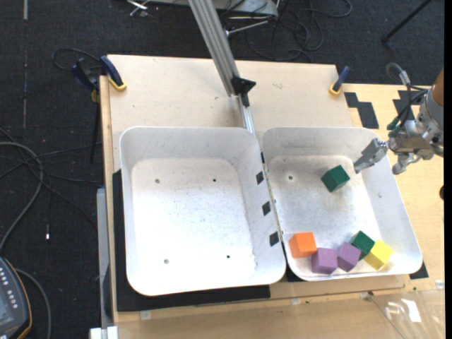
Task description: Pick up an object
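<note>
In the right bin (395, 210) a green block (335, 179) lies alone near the middle. Along the front wall sit an orange block (304, 244), two purple blocks (324, 260) (348, 255), a dark green block (363, 242) and a yellow block (379, 254). My gripper (387, 158) hangs over the bin's far right rim, to the right of and a little above the green block. It is open, with nothing between its fingers (370, 154).
The left bin (134, 189) adjoins the right one along a shared middle wall. A slanted metal pole (215, 41) ends at the back between the bins. Clamps (113, 76) (339, 82) grip the board's back corners.
</note>
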